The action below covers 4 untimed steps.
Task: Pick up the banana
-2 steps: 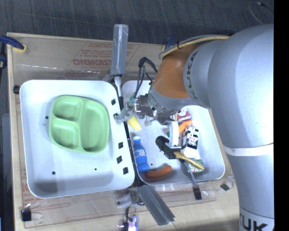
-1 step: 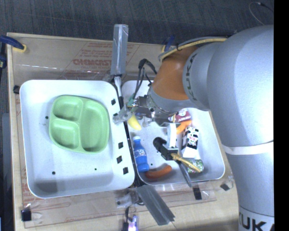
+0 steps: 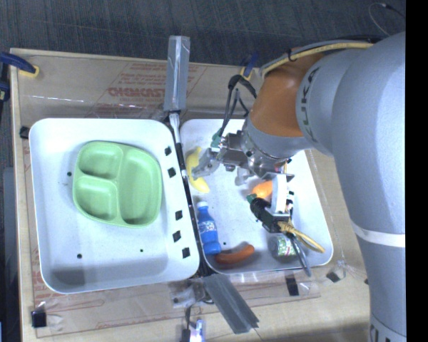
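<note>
The yellow banana [image 3: 195,172] lies in the right bin [image 3: 315,212], tight against its left wall near the far end. My gripper [image 3: 207,162] hangs over the same bin, reaching left from the orange-banded wrist. Its tip is right beside the banana's upper right side, and part of the fruit is hidden behind it. I cannot tell whether it touches the banana.
A blue bottle [image 3: 207,229] lies just in front of the banana, and a brown sausage [image 3: 235,254] sits by the near wall. An orange item [image 3: 262,189] and a green can [image 3: 282,246] lie under the wrist. The left bin [image 3: 50,248] holds a green divided plate [image 3: 118,183].
</note>
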Available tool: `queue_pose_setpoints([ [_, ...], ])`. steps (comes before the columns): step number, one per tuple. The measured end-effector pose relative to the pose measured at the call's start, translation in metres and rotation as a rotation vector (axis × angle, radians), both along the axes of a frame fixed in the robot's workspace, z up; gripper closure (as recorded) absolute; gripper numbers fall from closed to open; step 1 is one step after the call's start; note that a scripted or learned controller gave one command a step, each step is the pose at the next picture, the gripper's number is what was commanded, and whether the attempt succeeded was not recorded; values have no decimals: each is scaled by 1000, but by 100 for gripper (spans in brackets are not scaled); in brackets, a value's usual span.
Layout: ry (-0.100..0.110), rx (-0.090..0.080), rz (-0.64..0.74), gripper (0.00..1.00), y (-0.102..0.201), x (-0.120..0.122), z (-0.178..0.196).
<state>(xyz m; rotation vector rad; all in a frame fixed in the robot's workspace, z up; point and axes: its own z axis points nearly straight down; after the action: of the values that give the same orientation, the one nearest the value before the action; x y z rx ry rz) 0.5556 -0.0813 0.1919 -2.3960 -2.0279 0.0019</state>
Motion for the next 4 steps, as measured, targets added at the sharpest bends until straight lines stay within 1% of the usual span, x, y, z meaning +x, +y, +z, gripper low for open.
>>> queue_pose_setpoints([
  [1,1,-1,-20,0,-34,50,-90],
  [2,-5,-10,-19,0,-31,22,-98],
  [3,-1,-4,-14,100,-29,21,-90],
  [4,5,3,353,100,-71,100,-98],
])
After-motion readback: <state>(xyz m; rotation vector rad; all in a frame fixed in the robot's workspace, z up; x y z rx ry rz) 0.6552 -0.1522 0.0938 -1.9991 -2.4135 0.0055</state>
